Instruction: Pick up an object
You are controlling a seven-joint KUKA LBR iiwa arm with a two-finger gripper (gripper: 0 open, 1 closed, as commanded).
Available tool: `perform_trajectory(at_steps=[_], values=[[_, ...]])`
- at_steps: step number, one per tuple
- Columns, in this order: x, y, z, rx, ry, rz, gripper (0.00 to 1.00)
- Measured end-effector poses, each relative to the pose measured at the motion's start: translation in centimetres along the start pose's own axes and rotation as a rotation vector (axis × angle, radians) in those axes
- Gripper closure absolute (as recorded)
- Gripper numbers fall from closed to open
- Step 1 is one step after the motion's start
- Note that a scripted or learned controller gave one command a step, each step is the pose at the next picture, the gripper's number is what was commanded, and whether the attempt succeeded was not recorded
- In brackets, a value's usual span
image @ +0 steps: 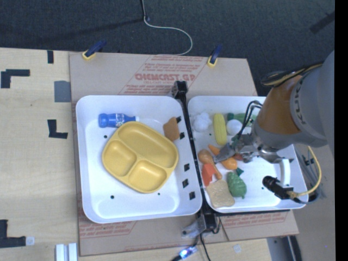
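Two white bins flank the divider (187, 145); right of it, your gripper (235, 152) hangs low over an orange toy carrot (228, 162) beside the corn cob (219, 128). Jaw state: cannot tell. Centre squarely before closing.

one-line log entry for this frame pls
arm: over right white bin | gripper: low among toy foods, by small orange piece | grasp: cannot tell | left white bin: yellow divided plastic plate, blue bottle

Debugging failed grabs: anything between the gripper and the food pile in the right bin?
Nothing visible. The gripper is already down among the items in the right bin, beside an orange piece, with the yellow corn and green piece close around it.
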State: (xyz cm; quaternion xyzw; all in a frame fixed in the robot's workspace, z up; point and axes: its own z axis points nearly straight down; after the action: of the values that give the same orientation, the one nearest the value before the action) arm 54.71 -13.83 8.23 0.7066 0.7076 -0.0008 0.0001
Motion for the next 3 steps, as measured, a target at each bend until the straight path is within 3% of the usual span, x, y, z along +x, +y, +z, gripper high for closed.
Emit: perform_trajectory(at_steps=[1, 3], values=[[0.0, 0.1, -1.3, -0.001, 0.000, 0.000, 1.00], [0.0, -0.6, -12.1, -0.004, 0.001, 0.000, 1.00]])
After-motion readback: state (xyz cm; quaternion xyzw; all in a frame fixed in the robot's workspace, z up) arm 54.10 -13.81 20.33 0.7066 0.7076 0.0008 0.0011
